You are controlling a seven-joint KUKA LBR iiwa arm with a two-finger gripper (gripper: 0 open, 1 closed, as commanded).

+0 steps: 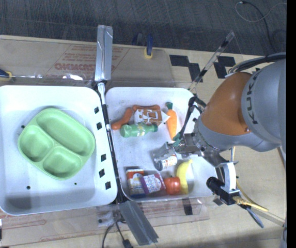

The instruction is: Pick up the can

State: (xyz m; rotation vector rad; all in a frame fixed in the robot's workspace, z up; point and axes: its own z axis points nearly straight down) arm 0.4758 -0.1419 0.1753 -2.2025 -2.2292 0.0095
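I see the small silvery metal can [166, 162] lying on its side in the right white bin [118, 99], long axis roughly left-right. My two-finger gripper [174, 148] hangs just above and right of it; whether it's gripping, I cannot tell.

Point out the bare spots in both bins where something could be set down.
Left bin: bare floor all around the green divided plate, widest along the near edge. Right bin: a bare strip by the divider, between the green bottle and the can. Its right half is crowded under the tool.
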